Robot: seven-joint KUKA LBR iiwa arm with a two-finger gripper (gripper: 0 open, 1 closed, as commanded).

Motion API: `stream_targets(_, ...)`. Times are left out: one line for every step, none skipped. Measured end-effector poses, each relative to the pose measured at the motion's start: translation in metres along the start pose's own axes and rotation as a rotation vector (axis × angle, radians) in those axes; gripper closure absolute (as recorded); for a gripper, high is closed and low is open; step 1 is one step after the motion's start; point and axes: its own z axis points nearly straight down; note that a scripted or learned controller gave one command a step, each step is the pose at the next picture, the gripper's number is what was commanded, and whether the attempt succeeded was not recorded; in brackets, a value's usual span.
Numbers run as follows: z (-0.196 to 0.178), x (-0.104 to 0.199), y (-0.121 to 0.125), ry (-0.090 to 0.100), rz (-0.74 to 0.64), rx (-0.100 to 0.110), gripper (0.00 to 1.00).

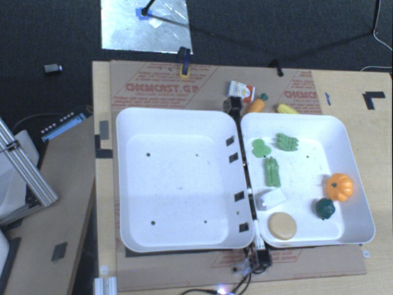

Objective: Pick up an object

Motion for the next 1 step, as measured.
stream_targets(-0.0092, -0.0016, -0.0984, 0.001, 0.007, 0.001, 1.0)
